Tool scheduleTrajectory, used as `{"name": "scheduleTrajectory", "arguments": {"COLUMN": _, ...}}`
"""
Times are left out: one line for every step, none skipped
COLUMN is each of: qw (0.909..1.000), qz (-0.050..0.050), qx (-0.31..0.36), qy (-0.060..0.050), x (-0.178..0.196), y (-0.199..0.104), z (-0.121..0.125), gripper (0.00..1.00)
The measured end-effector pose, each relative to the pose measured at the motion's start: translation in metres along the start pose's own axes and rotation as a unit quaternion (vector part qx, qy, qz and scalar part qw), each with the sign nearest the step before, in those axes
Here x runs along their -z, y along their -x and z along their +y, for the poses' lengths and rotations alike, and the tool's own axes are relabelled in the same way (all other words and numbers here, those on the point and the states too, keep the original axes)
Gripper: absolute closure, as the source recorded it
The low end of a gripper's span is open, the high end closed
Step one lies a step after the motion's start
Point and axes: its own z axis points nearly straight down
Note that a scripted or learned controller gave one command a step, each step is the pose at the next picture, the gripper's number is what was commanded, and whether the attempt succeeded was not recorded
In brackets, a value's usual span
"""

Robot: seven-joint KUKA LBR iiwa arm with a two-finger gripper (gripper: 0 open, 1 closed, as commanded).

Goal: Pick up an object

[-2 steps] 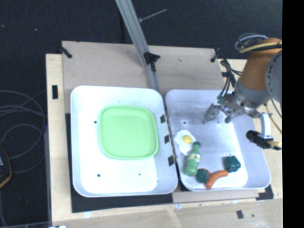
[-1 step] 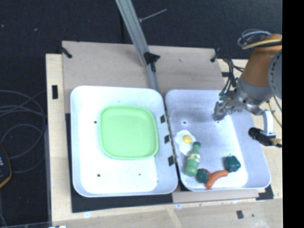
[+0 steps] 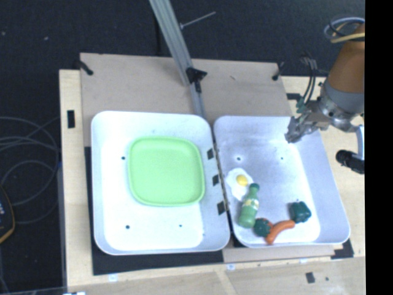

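So the gripper (image 3: 295, 134) is hanging over the far right corner of the right bin (image 3: 270, 146), can't tell how the fingers are set from this angle. All the pickable stuff sits along the bin's near edge: a fried egg toy (image 3: 238, 180) by the left wall, a green bottle (image 3: 249, 208) just beside it, then a carrot (image 3: 279, 229) and a dark green pepper (image 3: 300, 211). A light green plate (image 3: 166, 171) lies mid left bin (image 3: 110, 165)
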Motion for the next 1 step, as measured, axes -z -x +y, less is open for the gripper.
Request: {"name": "scheduleTrajectory", "arguments": {"qw": 1.0000, "qz": 0.000, "qx": 0.000, "qy": -0.001, "x": 0.0460, "y": 0.0008, "z": 0.0010, "gripper": 1.00}}
